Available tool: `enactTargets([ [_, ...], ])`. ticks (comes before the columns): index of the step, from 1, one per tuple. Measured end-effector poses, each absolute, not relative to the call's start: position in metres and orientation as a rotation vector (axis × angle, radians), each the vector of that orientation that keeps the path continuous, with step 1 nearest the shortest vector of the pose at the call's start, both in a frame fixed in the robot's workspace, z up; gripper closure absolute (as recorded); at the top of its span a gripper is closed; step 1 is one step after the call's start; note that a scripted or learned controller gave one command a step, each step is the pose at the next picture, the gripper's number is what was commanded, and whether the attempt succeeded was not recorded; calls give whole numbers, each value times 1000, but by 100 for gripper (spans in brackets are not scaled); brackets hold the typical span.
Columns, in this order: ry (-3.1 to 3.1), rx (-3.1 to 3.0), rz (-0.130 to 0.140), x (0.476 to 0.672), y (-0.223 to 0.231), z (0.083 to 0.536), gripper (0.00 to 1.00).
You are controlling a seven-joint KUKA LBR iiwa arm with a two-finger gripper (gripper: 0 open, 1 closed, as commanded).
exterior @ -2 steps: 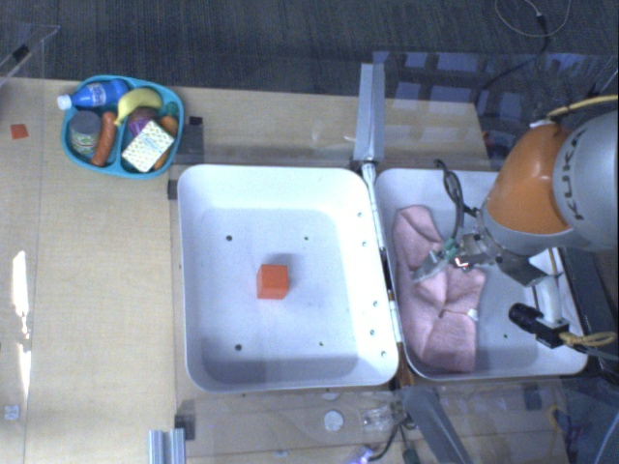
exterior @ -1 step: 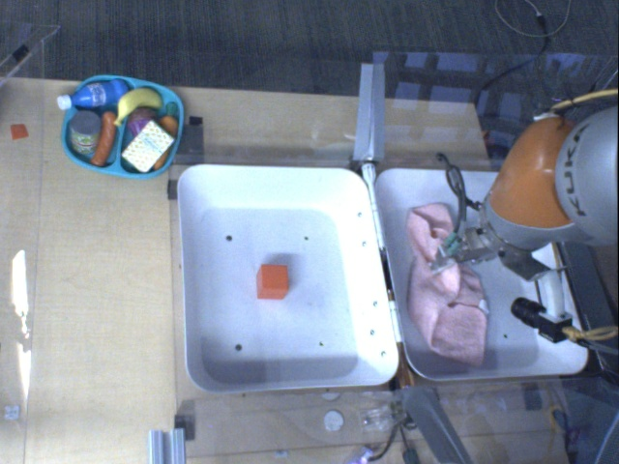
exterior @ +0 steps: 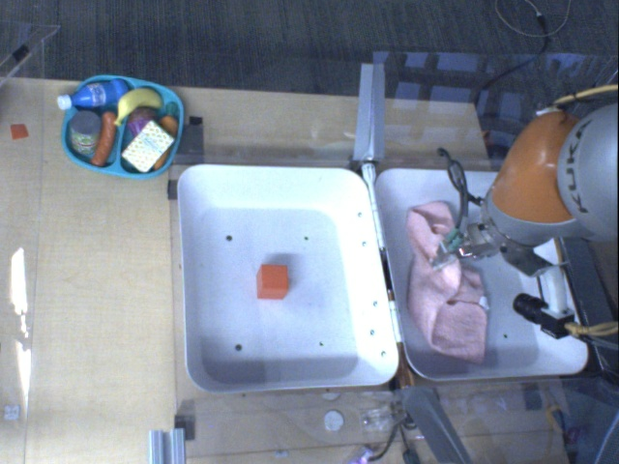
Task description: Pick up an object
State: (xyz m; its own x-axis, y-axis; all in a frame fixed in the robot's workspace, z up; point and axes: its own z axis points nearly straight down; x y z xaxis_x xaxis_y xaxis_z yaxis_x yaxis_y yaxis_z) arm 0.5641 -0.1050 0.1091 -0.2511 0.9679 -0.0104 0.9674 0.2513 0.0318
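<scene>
A pink cloth (exterior: 443,283) lies crumpled in the right bin (exterior: 542,356), along its left side. My gripper (exterior: 451,252) is down on the upper part of the cloth, reaching in from the right under the grey and orange arm (exterior: 546,177). An orange cube (exterior: 274,281) sits alone near the middle of the left bin (exterior: 213,356), far from the gripper.
A blue tray (exterior: 70,143) with a bottle, a banana and other small items rests on the bench at the back left. A metal divider post (exterior: 368,114) stands between the bins at the back. Cables hang at the right.
</scene>
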Motion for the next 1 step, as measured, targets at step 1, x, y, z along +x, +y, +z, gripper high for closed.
enactTargets([
  [1,2637,1701,4,606,-71,183,100],
])
